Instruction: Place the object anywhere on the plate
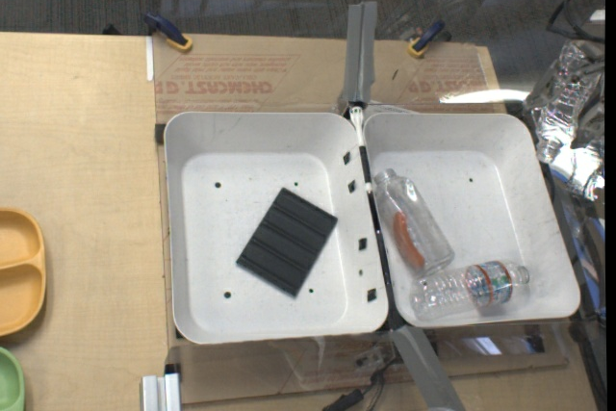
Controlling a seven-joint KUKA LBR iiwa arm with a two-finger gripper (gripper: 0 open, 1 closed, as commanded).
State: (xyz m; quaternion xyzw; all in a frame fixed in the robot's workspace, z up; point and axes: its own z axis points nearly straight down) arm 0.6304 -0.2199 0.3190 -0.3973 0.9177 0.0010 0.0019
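Black ribbed plate (287, 241) – one, left bin (192, 207), two clear bottles (412, 218) (472, 288) – right bin (520, 197)

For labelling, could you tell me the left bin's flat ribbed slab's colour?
Black, seen in the camera view.

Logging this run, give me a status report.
Black ridged plate flat in left bin. Two clear bottles in right bin, apart from plate. Nothing on it.

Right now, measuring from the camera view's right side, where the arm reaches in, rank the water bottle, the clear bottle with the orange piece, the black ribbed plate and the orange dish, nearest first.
1. water bottle: right bin, front.
2. clear bottle with the orange piece: right bin, by the divider.
3. black ribbed plate: middle of left bin.
4. orange dish: bench's far left.
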